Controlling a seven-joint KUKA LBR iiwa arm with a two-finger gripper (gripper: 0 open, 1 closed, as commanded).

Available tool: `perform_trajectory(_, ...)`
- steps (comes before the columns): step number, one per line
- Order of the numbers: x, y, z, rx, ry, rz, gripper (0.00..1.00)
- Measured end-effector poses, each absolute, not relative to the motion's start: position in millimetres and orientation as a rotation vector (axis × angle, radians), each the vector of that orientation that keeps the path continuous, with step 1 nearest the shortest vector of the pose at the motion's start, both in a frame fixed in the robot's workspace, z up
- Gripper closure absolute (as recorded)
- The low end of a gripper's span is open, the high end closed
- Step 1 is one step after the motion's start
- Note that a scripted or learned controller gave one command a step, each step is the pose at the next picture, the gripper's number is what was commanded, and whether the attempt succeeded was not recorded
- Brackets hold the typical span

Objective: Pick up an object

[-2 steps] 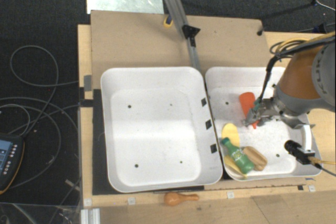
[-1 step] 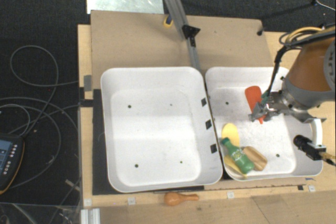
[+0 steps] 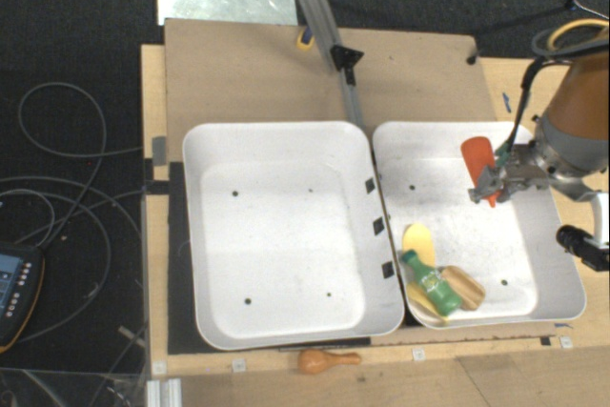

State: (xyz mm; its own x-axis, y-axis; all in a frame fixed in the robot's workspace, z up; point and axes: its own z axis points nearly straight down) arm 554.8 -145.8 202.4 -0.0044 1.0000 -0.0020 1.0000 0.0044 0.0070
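Orange-red flat plastic piece [image 3: 477,157] sits in the right white bin [image 3: 448,143], upper middle, and the grey two-finger gripper [image 3: 486,190] is right at its lower end, overlapping it; whether that piece is actually pinched between the fingers, I cannot tell. Lower down, near the bin's front rim, a green plastic bottle [image 3: 431,282] lies across a yellow flat piece [image 3: 419,246] and touches a tan wooden block [image 3: 465,286]. Plenty of bare floor lies between those and the gripper. Left white bin [image 3: 276,234] sits alongside. An orange-brown pear-shaped toy [image 3: 327,359] rests on the bench edge outside. Arm's wrist blocks the bin's right wall.
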Motion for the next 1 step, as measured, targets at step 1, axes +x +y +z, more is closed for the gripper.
perform_trajectory(1, 549.3, -139.3, 255.2, 2.209, 2.224, 0.007, 1.0)
